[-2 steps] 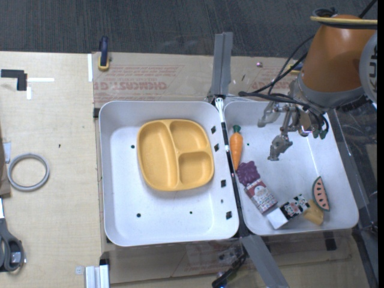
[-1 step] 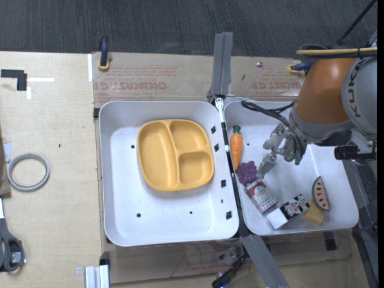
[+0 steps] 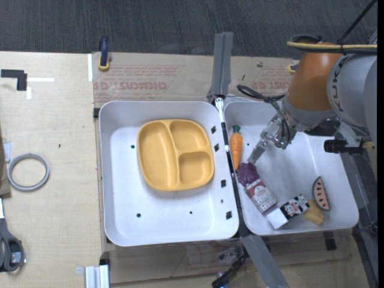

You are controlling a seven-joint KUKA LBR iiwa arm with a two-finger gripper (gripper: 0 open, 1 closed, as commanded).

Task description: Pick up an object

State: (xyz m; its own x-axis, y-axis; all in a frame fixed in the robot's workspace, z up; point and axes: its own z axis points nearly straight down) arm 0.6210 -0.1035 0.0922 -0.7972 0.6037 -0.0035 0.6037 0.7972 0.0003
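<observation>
1. The tabletop [image 3: 48,125] is pale wood and carries two shallow white bins side by side in the middle and right of the frame.
2. The left bin [image 3: 120,215] holds a yellow divided plate [image 3: 175,155], lying flat in its upper middle part, with three compartments facing up.
3. The right bin [image 3: 294,179] holds the loose objects. A toy carrot [image 3: 236,147] lies along its left wall, green top toward the upper edge of the frame.
4. Just below the carrot lies a purple object [image 3: 246,174], and touching its lower end is a small red-and-white packet [image 3: 261,197], slanted toward the lower right.
5. Near the lower edge of that bin sits a small black-and-white carton [image 3: 290,211], with a yellow wedge [image 3: 312,216] just beside it and a watermelon slice [image 3: 320,194] near the right wall.
6. The grey arm [image 3: 351,89], with its orange band [image 3: 309,80], enters from the upper right of the frame.
7. The gripper [image 3: 257,153] points down and left into the right bin, its tip just beside the carrot and just above the purple object.
8. The fingers appear drawn close together, with nothing seen between them.
9. On the far left of the tabletop lies a grey ring [image 3: 26,171].
</observation>
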